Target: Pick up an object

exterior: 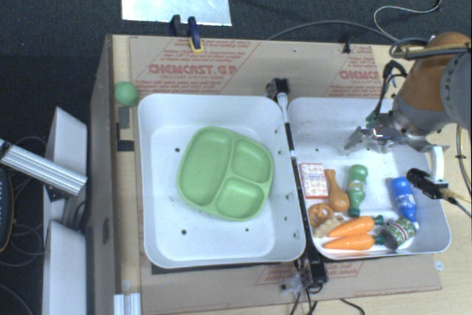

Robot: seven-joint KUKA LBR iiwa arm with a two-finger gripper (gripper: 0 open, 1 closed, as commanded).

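The robot arm [435, 81] comes in from 3 o'clock and bends down over the right bin [324, 118]. Its gripper [366, 140] hangs over the bare white floor at the top part of that bin. The fingers [352, 144] look spread apart, and nothing sits between them.

The toys to pick from lie lower in the same bin, toward 6 o'clock from the gripper and apart from it. A green bottle [357, 186] lies near the middle. Just beside it, at its 9 o'clock, is a brown toy [336, 192], and next to that a small card with red print [313, 180]. A blue bottle [403, 197] lies at 3 o'clock of the green one. Two orange carrots [354, 232] lie side by side by the bin's bottom edge, with a round brown toy [321, 213] at their 10 o'clock. A small green and white can [396, 232] lies at the carrots' 3 o'clock.

The left bin [166, 232] holds a green tray [225, 172] with three parts. A green ball [125, 93] rests on the tabletop [243, 63] at the left bin's 10 o'clock corner.
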